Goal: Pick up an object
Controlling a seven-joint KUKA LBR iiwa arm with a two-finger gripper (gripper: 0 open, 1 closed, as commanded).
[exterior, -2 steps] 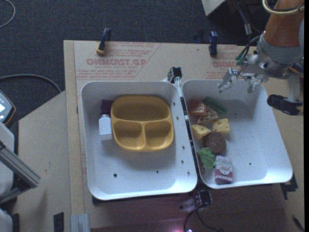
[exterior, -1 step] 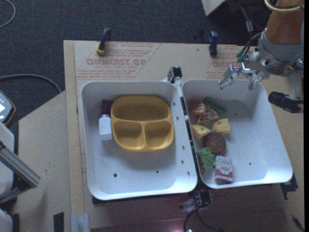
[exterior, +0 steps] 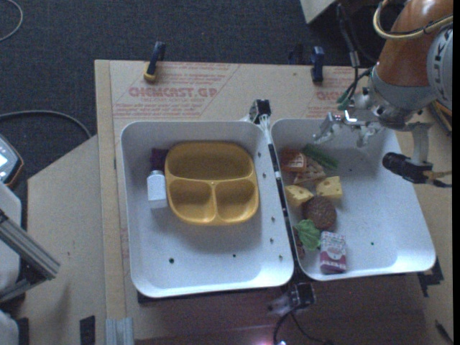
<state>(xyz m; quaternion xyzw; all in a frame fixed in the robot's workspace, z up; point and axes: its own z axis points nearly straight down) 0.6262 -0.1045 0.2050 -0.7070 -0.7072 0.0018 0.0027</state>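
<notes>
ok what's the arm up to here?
The gripper hangs over the far end of the right bin, above the green item, with nothing between its fingers. The cheese wedges, brown patty and red packet lie untouched. The left bin holds a yellow tray and a white bottle.

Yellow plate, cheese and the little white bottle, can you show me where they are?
Yellow plate (exterior: 210,165): camera view, floor of its top compartment.
Cheese (exterior: 330,187): camera view, middle of the right wedge.
White bottle (exterior: 157,190): camera view, middle of its body.
</notes>
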